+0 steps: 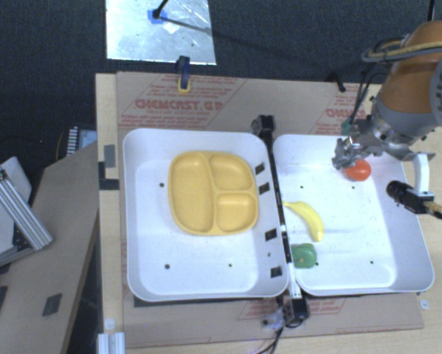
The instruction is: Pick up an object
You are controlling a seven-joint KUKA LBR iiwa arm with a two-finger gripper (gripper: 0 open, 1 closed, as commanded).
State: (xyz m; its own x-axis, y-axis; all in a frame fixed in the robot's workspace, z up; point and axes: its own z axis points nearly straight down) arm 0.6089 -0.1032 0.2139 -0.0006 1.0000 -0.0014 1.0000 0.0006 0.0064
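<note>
A yellow divided plate [212,192] lies in the left bin [143,271]. In the right bin [398,271], a banana [307,217] rests near the left wall, with a green object [304,255] just nearer. Farther right, the hand [346,157] sits low over the far part of the bin, touching or just beside an orange-red object [358,171]; how open it is cannot be told

Dark carpet [43,43] surrounds the bench. A shiny metal sheet [160,19] lies beyond the bench's far edge. Brown printed cardboard [206,103] covers the benchtop. An aluminium rail [10,201] slants at left.
</note>
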